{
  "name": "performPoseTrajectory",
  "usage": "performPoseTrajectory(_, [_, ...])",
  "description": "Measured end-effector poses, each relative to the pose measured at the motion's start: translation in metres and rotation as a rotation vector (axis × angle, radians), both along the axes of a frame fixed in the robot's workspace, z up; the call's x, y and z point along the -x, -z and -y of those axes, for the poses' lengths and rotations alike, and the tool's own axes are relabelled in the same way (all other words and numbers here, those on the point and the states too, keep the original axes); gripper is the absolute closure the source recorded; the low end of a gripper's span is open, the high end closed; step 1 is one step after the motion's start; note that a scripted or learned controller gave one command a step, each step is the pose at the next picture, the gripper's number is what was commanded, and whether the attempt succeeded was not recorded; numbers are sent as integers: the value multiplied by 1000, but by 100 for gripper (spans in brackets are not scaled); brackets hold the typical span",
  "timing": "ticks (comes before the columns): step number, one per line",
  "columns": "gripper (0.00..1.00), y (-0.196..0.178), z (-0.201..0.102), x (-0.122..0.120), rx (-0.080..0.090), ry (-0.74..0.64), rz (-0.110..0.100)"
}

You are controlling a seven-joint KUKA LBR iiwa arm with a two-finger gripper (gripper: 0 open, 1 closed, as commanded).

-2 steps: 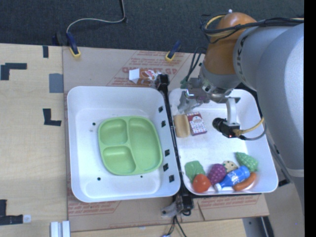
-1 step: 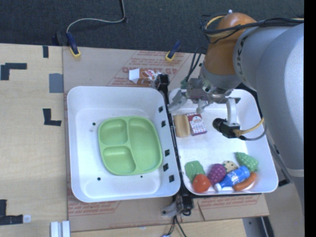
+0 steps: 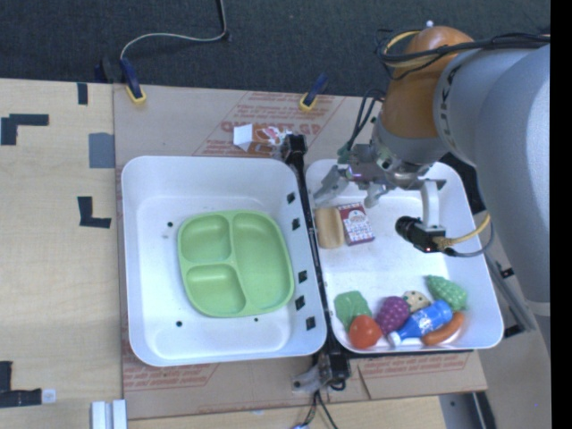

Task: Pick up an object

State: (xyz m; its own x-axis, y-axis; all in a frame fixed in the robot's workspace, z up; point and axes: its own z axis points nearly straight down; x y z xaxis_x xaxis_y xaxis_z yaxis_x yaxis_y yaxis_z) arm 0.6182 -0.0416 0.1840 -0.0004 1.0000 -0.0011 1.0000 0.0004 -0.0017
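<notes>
Nothing is lifted yet: the tool (image 3: 357,184), fingers spread and holding nothing, hangs just above the box (image 3: 357,224) in the right bin (image 3: 474,239).

Two shallow white plastic bins sit side by side on a cardboard-covered bench. The left bin (image 3: 143,239) holds a light green three-compartment plate (image 3: 236,263), lying flat near its middle. In the right bin (image 3: 474,239), the grey arm's two-finger gripper (image 3: 357,184) hangs over the far left corner, just above a tan block (image 3: 330,227) and a small red-and-white box (image 3: 357,224) lying side by side. Toy foods cluster along the near wall: a green piece (image 3: 350,305), red tomato (image 3: 364,331), purple grapes (image 3: 392,312), blue bottle (image 3: 425,320).
</notes>
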Motion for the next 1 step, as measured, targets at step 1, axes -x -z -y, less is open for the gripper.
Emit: performPoseTrajectory(1, [0, 92, 61, -30, 1, 1, 2])
